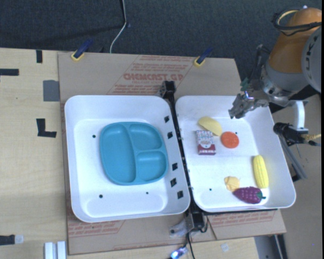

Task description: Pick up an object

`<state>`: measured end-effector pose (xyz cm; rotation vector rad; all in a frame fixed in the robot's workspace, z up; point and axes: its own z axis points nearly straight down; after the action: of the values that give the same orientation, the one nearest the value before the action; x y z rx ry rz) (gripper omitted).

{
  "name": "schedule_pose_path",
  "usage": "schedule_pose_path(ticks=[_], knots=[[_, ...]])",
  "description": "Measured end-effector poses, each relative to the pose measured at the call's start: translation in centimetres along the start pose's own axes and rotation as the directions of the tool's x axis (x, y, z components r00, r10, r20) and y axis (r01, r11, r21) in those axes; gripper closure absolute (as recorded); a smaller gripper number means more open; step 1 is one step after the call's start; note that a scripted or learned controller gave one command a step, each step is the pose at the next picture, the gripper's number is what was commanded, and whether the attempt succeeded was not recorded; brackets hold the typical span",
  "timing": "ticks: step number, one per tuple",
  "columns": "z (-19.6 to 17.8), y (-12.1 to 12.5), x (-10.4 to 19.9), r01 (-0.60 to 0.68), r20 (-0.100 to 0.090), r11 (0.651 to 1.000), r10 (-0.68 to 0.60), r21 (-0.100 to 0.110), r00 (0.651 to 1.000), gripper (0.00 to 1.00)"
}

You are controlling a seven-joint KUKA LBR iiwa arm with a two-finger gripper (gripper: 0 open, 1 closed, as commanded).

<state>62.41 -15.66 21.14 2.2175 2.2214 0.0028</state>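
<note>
**Two bins, gripper hanging over right bin's far edge, holding nothing visible**

Fingers: the gripper (241, 109) is sitting above the far right part of the right bin (275, 144), dark and small against the white. I cannot tell how far the fingers are spread; they are blurring into one dark lump at this angle. Nothing is showing between them, and they are not touching any object.

Arm pose: the grey arm (291, 63) is reaching in from the right, orange band (294, 42) up high, wrist angling down and leftward toward the bin. Cables are looping over the top of the orange section.

Objects in the right bin, all lying loose on the bin floor:
- yellow lemon-like piece (210, 125) is lying nearest the gripper, down and to its left, apart from it
- small red-and-white box (206, 143) is lying just below that piece
- orange round piece (230, 140) is sitting just right of the box
- corn cob (260, 171) is lying along the right wall
- small yellow piece (231, 183) and purple eggplant (249, 195) are sitting close together at the near edge

Left bin (81, 123) is carrying a blue divided plate (133, 152), lying flat.

Surface: both bins are resting on a cardboard sheet (146, 74) clipped at its far edge, on a light wooden tabletop (21, 144) with black tape marks. Dark fabric is hanging behind, with a white cable (119, 34) running down it.
</note>
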Motion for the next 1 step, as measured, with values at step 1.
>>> schedule_pose_path(ticks=[1], knots=[[-0.78, -2.24, 5.24, 0.003, -0.002, 1.0, -0.003, 0.006, 1.0, 1.0]])
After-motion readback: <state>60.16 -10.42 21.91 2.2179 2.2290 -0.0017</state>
